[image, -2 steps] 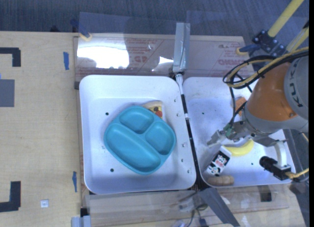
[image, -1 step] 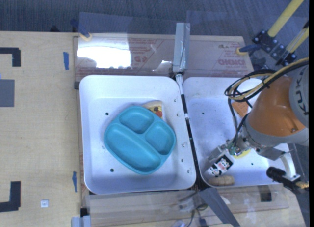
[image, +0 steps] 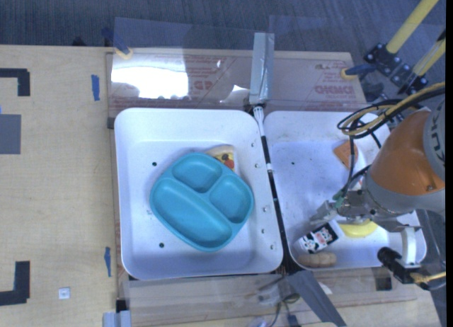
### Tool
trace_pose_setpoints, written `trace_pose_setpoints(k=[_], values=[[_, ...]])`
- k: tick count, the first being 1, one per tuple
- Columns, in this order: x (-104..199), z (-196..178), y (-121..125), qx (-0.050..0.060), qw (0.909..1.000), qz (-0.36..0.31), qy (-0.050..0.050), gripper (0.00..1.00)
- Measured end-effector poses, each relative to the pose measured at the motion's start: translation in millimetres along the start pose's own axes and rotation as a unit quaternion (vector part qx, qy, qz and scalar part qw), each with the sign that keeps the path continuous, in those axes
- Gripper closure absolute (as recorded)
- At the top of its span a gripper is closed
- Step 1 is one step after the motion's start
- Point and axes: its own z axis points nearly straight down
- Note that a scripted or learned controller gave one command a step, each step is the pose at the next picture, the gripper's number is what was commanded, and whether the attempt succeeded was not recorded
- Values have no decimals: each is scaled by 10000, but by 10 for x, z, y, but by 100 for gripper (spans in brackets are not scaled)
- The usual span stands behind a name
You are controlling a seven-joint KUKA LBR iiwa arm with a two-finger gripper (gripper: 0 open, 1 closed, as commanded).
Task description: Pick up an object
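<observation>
Lying in the right bin [image: 297,156], near its near-left corner: a small black-and-white object [image: 320,238] with printed markings, boxy and short, too small to read. Long axis running from near-left to far-right, the far-right end tucked toward the end effector [image: 345,210]. Just beyond its near edge, touching or nearly so, a tan, rounded, sausage-like piece [image: 319,260] lying roughly left to right along the bin's near wall. Just right of the black-and-white object, a yellow disc-like item [image: 359,228], partly covered by the arm's wrist. Farther back against the right side, an orange object [image: 342,153], mostly hidden behind cables and the arm.

End effector lowered into the right bin, right above the yellow item and the far-right end of the black-and-white object; grey metal parts visible, but spread of the fingers impossible to tell, and nothing seen clamped between them. Orange band and grey body of the arm [image: 407,170] cut off at the right edge.

In the left bin [image: 134,177], a teal divided plate [image: 202,199] with three compartments, turned diagonally, covering most of a pale yellow item with red spots [image: 222,155] at its far edge. Both bins resting on the wooden desk [image: 49,177]; clear sheeting with glare beyond them, blurring what lies beneath.
</observation>
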Motion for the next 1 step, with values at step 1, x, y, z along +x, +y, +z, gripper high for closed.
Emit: trace_pose_setpoints(k=[1], values=[[266, -3, -4, 1, 9986, -520, -15, 0]])
